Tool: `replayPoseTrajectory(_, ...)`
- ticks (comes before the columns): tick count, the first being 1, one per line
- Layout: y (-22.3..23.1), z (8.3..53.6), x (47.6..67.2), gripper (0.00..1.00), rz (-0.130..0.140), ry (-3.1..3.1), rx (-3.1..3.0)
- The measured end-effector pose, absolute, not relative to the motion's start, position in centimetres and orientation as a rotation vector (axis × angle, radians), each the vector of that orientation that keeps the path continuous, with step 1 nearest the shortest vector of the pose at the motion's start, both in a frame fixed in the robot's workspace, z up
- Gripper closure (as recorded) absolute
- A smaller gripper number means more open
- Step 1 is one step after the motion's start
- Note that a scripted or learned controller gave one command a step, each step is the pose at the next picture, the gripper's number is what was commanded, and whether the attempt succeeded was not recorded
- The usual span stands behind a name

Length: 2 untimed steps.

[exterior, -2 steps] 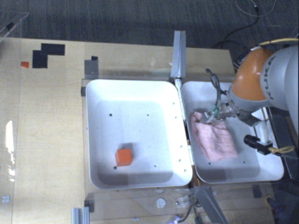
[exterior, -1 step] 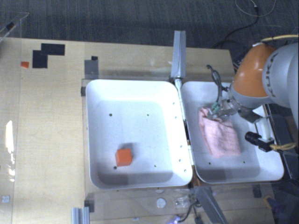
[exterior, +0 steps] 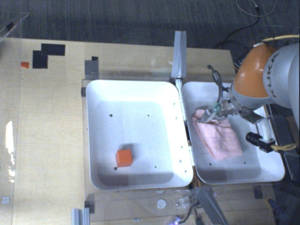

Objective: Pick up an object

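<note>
Nearest the camera, 1 orange block (exterior: 124, 158) lies in the left bin (exterior: 136, 90). Farther right, a pink cloth (exterior: 219, 138) lies in the right bin (exterior: 269, 172); the gripper (exterior: 212, 115) touches its upper edge, finger state indeterminable.

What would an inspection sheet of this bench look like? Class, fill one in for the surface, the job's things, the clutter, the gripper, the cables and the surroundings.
Surface: pale wooden bench bearing a left bin and a right bin, side by side.
Job's things: orange block in the left bin, near its front; pink cloth in the right bin, crumpled at its far end.
Clutter: black pieces and a small orange marker at the bench's far left corner.
Gripper: gripper at the cloth's far end; whether it grips the cloth cannot be told.
Cables: thin cable looped on the floor beyond the bench.
Surroundings: dark grey carpet.
</note>
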<state>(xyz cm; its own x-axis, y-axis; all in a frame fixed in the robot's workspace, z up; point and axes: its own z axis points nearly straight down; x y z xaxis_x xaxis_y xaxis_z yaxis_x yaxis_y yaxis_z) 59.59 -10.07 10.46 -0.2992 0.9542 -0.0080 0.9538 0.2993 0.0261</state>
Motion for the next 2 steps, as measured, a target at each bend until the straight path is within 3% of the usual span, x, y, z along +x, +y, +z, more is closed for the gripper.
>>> replayPoseTrajectory(1, -9.4, 9.1, 58.9, 0.0, 0.012, 2.682, 1.606)
replayPoseTrajectory(2, -9.2, 10.4, 59.3, 1.0, 0.021, 2.677, 1.6)
